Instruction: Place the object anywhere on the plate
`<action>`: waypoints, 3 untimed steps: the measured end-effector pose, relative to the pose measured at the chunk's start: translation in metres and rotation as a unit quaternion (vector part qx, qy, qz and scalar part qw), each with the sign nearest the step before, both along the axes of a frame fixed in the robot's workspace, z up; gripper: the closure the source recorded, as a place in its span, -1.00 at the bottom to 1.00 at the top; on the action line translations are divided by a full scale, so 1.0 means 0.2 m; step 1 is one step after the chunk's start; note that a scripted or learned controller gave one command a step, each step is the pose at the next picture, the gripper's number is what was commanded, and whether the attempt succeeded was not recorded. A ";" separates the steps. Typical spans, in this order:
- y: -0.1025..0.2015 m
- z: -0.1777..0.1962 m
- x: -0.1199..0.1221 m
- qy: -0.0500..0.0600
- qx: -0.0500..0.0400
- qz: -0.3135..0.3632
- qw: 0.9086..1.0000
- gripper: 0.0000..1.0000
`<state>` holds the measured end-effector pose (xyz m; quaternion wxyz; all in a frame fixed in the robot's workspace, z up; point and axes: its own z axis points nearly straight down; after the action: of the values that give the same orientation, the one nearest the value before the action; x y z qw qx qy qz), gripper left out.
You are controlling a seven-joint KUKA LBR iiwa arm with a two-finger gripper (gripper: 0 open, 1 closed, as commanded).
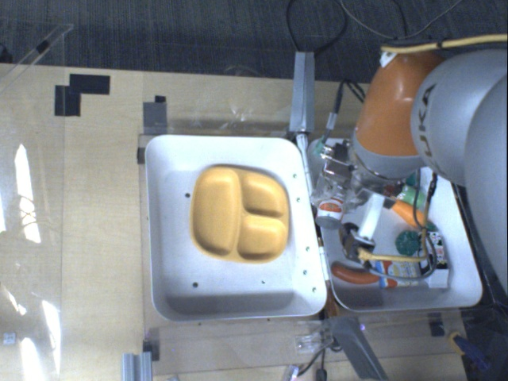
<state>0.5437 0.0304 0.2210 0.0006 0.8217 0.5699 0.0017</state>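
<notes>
A yellow plate (238,211) with three compartments lies in the left white bin (167,284). The right bin (464,288) holds several small objects: a red sausage-like piece (355,275), a green round item (409,241), an orange piece (409,211), a white tube (367,219) and a yellow stick (389,256). My gripper (337,182) hangs under the grey arm and its orange band (393,101), low over the left end of the right bin, above the pile. Nothing visibly sits between its fingers.
A metal divider rail (302,94) runs up between the two bins. Black cables (333,22) loop at the back. The wooden bench (71,236) stretches to the left of the bins. A metal bracket (349,348) sticks out at the front.
</notes>
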 end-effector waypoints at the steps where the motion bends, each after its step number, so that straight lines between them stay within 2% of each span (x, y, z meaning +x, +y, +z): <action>1: 0.00 0.00 0.00 0.000 0.000 0.000 1.000 -1.00; 2: 0.38 -0.19 -0.22 0.002 0.000 0.081 0.997 -1.00; 3: 0.28 0.51 -0.15 -0.002 0.000 0.105 0.994 -1.00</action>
<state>0.5136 0.0869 0.3229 0.0016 0.7572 0.6532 0.0029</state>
